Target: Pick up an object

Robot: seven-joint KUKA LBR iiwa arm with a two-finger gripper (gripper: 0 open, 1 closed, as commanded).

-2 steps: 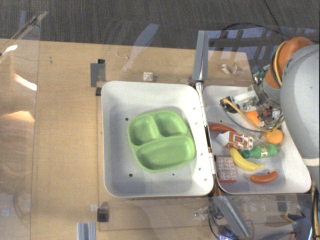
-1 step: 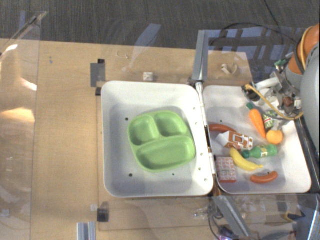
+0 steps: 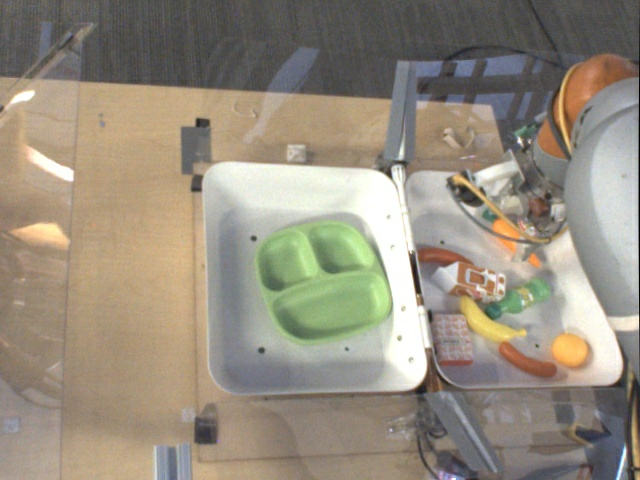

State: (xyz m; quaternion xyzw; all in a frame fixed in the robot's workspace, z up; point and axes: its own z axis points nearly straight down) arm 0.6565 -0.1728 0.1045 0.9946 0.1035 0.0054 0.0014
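Arm (image 3: 600, 168) enters from right; gripper (image 3: 522, 208) sits low over upper part of right bin (image 3: 430, 193), among cables. Fingers: state can't be told, hidden by wrist hardware. Right bin contents: banana (image 3: 488, 321), orange ball (image 3: 570, 349), red sausage (image 3: 527, 362), green bottle (image 3: 525, 297), small carton (image 3: 481, 282), carrot (image 3: 510, 230) just beside gripper. Left bin (image 3: 230, 358) holds green divided tray (image 3: 323, 280), on tabletop (image 3: 110, 298).
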